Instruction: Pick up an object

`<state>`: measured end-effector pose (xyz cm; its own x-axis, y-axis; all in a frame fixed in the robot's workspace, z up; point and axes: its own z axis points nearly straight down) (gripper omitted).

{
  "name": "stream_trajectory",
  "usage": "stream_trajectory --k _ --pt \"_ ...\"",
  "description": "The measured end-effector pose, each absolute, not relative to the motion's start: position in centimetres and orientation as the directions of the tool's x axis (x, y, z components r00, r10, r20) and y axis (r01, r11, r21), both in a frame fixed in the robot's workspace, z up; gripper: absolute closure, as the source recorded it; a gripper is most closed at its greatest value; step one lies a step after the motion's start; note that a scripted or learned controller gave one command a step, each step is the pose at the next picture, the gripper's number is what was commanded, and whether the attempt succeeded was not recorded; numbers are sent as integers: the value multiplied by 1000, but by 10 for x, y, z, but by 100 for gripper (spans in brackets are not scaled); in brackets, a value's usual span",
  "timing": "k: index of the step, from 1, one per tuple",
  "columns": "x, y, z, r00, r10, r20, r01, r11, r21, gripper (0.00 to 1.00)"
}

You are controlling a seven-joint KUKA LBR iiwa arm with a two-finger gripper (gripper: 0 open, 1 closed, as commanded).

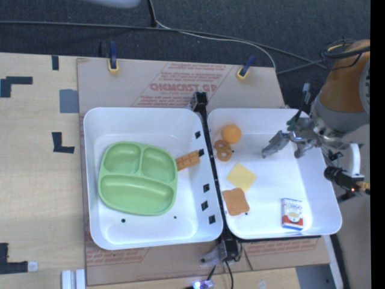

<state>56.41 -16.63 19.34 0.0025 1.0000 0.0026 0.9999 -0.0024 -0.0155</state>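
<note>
A grey arm (343,110) with an orange band, black cables looped above, ends in a metallic grey claw (287,147).

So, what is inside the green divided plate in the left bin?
The green plate shows three bare compartments with nothing in them. What lies under it on the left bin floor is covered.

Arm (346,83) cut off at right edge; small carton's (292,214) print too small to read

A pale wooden bench (36,179) under brown cardboard (180,83), dark carpet (240,11) beyond.
</note>
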Motion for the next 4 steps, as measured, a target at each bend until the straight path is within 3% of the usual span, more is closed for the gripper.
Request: stream_trajectory --k 1,4 --pt "567 -166 201 -2 1000 0 1000 2 -2 0" --pt "575 -161 84 -2 1000 -2 1000 2 -1 0"
